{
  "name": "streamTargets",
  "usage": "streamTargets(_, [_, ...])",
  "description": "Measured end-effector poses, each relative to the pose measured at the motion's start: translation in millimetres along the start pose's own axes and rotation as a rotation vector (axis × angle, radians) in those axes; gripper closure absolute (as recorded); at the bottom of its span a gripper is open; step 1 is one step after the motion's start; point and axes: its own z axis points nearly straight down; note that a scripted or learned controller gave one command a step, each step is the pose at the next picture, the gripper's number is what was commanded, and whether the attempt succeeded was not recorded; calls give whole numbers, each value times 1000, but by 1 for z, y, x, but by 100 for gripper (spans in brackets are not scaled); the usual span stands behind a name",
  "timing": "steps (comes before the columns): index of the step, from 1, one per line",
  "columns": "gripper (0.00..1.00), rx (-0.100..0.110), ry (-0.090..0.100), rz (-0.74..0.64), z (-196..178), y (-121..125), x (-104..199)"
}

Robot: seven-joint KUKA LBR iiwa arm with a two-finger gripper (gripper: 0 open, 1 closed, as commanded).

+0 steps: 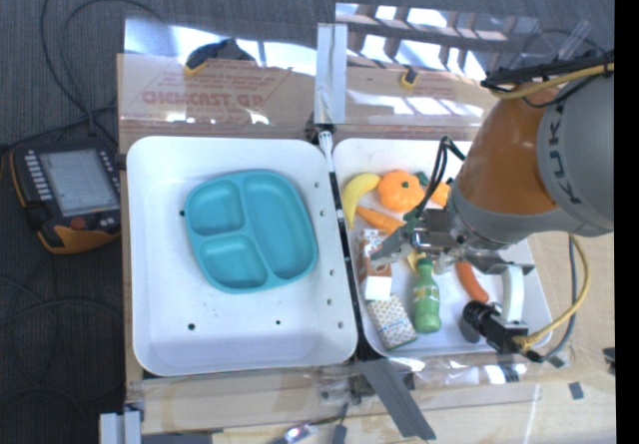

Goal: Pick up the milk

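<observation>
**My claw over the crowded right bin, the milk carton lying apart from it**

I am the grey arm with the orange band, reaching in from the right of the view over the right-hand shallow white bin (444, 344). My claw (414, 240) hangs just beyond the cap end of a green plastic bottle (426, 300). From above the claw is a tangle of dark metal, so I cannot tell how far it is open or whether it has hold of anything. I also cannot tell whether the bottle stands or lies.

The milk, a small pale carton with a speckled print (391, 321), lies just left of the bottle's base, toward the front wall and apart from my claw. A small white block (377, 287) sits just behind the carton, left of the bottle's middle.

Left of the bottle's cap is a brownish thing (373, 252), partly under my claw and too hidden to name. Farther behind the bottle lie a slanting orange carrot (379, 219), a yellow banana (357, 195) and a round orange fruit (399, 190). My orange band covers the bin to the right of the fruit.

Right of the bottle, a second orange carrot-like piece (472, 282) pokes out from under my wrist, its far end cut off.

Well left of the bottle, past the divider, the left-hand white bin (160, 332) holds a teal plastic plate with three compartments (250, 229).
</observation>
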Motion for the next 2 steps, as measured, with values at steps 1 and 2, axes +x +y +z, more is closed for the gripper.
streamTargets(1, [0,0,0,0,0,0,0])
streamTargets(2, [0,0,0,0,0,0,0])
